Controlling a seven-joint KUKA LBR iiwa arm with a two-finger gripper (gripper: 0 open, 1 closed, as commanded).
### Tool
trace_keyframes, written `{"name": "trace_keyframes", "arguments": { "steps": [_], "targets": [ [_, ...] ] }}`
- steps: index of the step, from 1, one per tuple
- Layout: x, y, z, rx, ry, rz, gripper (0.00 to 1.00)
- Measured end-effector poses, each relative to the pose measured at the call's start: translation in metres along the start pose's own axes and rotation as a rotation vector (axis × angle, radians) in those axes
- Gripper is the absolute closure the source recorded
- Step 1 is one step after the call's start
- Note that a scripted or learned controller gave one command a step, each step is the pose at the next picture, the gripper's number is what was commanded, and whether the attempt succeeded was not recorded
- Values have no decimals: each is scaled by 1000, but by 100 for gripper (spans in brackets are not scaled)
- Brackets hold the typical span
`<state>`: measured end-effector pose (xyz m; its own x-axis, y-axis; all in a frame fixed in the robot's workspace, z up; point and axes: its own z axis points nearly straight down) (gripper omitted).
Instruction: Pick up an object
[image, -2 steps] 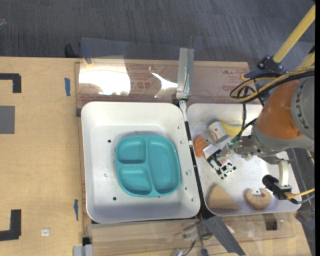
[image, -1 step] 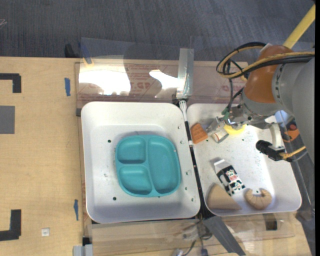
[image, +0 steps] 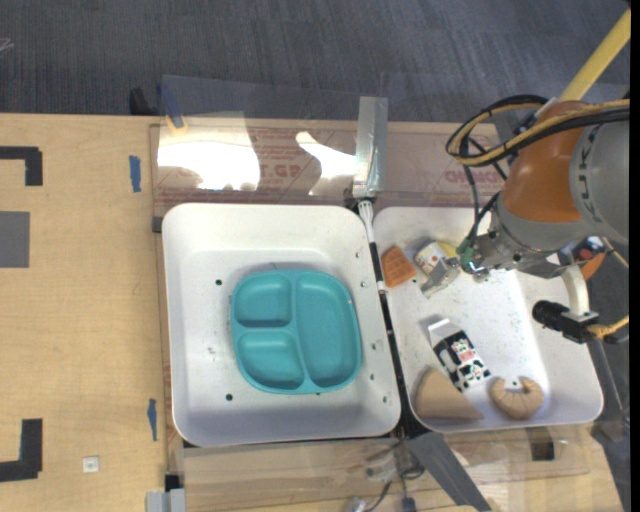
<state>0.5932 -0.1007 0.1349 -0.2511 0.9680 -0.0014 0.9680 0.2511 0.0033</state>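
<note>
The gripper (image: 443, 268) hangs over the right bin's (image: 560, 405) far-left corner beside an orange wedge (image: 398, 265); can't tell how it's set. A rounded tan croissant-like piece (image: 517, 397) sits by the near edge. A glossy teal three-section plate (image: 296, 330) lies mid left bin (image: 190, 300).

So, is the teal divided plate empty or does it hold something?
Empty. The teal divided plate lies flat in the left bin, and all three compartments show bare teal.
</note>
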Motion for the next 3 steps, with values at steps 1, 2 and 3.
{"name": "trace_keyframes", "arguments": {
  "steps": [1,2,3],
  "targets": [
    [14,-70,45,6,3,-74,0],
    [15,-67,33,-1,1,-75,100],
    [76,0,-55,-9,2,-28,100]
  ]
}}
